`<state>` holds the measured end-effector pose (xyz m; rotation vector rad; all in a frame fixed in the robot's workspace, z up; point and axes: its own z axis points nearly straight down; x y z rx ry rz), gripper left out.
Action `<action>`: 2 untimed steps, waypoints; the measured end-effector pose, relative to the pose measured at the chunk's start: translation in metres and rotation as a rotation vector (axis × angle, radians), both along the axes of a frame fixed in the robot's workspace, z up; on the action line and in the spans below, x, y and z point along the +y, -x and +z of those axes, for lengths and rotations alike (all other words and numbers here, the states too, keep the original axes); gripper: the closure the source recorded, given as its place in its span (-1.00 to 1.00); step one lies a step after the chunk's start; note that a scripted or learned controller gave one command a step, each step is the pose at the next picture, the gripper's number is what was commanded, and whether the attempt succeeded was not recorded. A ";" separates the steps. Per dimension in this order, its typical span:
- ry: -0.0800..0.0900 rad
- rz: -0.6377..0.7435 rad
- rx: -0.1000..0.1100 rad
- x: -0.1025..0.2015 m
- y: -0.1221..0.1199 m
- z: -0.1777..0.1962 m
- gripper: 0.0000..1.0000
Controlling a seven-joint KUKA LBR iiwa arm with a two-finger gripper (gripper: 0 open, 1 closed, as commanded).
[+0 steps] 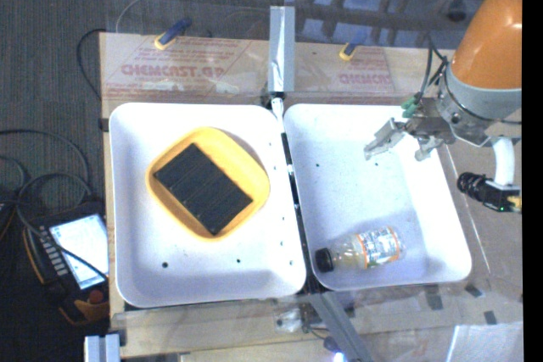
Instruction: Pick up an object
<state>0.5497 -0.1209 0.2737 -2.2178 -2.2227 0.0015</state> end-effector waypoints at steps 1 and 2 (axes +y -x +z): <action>-0.001 0.123 0.001 -0.005 0.062 -0.126 -1.00; -0.002 0.066 0.001 -0.012 0.062 -0.135 -1.00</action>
